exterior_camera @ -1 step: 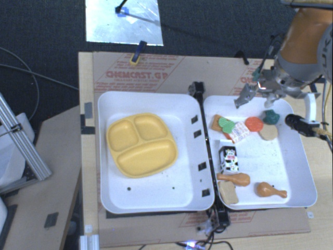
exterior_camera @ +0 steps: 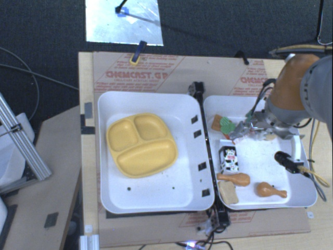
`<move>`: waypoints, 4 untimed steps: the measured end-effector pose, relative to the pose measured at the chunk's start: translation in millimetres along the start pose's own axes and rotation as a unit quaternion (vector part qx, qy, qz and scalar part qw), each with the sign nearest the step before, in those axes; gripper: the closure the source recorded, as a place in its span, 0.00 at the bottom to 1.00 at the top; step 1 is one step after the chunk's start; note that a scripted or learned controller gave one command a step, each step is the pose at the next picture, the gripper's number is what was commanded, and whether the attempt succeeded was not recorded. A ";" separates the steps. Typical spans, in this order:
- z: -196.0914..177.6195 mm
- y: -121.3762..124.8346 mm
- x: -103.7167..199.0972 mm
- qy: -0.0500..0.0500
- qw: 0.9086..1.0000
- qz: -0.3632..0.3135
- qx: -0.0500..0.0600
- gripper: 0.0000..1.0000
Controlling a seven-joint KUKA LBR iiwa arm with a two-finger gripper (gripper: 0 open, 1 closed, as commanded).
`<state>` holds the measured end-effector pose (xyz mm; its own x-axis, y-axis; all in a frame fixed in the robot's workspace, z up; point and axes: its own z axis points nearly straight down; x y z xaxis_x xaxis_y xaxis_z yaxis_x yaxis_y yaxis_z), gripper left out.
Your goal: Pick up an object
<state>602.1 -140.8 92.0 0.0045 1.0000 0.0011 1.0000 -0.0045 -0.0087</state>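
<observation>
Low over the right bin (exterior_camera: 304, 191), the claw (exterior_camera: 240, 131) is seen beside a green-and-orange toy (exterior_camera: 222, 124), its state not discernible.

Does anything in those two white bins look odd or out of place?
Nothing looks spilled or broken. The yellow divided plate sits askew in the left bin. The right bin holds scattered toy food, including two drumsticks lying loose.
</observation>
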 end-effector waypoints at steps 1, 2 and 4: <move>6.6 -61.2 4.2 0.000 1.000 -0.002 -0.002 0.00; 7.0 -7.2 49.7 -0.001 1.000 -0.006 -0.007 0.00; 1.3 -55.0 54.9 0.000 1.000 -0.002 -0.003 1.00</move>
<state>547.4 -85.7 91.2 -0.0004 1.0000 0.0010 1.0000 0.0004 -0.0018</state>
